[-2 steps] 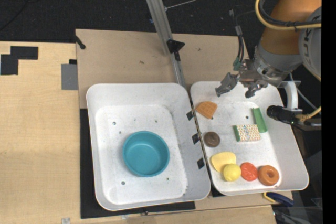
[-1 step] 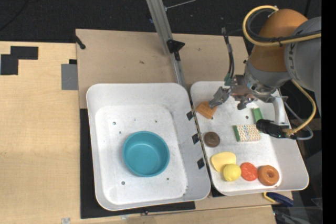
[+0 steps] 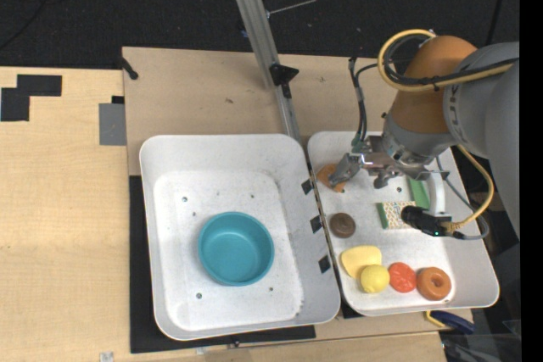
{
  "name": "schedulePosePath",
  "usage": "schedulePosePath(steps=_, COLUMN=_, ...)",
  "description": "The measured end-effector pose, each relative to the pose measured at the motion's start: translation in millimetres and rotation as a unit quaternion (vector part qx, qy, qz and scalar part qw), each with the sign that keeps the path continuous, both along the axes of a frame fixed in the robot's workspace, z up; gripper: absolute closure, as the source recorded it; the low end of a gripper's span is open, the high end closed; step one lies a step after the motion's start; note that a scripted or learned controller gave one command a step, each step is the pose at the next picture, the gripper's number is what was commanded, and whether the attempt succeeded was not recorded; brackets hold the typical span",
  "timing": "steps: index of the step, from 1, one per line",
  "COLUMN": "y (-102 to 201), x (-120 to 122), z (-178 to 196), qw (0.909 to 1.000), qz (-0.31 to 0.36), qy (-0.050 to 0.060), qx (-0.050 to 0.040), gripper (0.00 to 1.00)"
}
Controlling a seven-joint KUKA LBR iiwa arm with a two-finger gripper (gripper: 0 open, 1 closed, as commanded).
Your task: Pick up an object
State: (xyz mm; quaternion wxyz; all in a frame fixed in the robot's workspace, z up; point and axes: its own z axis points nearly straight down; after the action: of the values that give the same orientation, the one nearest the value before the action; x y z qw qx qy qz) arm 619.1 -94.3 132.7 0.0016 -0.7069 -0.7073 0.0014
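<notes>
Along the near rim of the right bin (image 3: 475,301) lay a tight row: an orange ring (image 3: 434,283), a red ball (image 3: 402,277) and a yellow ball (image 3: 374,278), each touching or just beside the next. A yellow lump (image 3: 358,258) rested against the yellow ball's far side. This left little room at that edge.

In the left bin (image 3: 170,174) a teal bowl (image 3: 237,247) sat upright near the middle of the floor, slightly toward the near side, with bare floor all round it.

Farther in, a brown round piece (image 3: 343,225) lay alone near the right bin's left wall. A small patterned card (image 3: 392,214) sat to its right, its print too small to read. Beyond the card, a green strip (image 3: 421,186) lay near the right wall.

The gripper (image 3: 363,172) hung low over the far part of the right bin. Whether it was apart or together could not be told, and nothing was seen clamped in it. An orange piece (image 3: 326,175) lay just beside it, close against the bin's left wall.

Behind the bins a grey metal rail (image 3: 254,13) rose at a slant from the bench.
</notes>
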Motion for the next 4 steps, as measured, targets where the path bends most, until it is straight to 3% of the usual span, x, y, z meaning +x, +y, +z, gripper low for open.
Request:
schedulePosePath(steps=1, y=0.5, x=-0.9, z=-43.5, qw=1.0, qz=0.0, qy=0.0, qx=-0.0001, gripper=0.0)
schedulePosePath(steps=2, y=-0.4, x=-0.2, z=-31.5, qw=1.0, qz=-0.001, qy=-0.002, qx=-0.0002, gripper=1.0)
schedulePosePath(steps=4, y=-0.8, x=-1.3, z=53.3, qw=1.0, qz=0.0, qy=-0.004, qx=-0.0003, gripper=1.0)
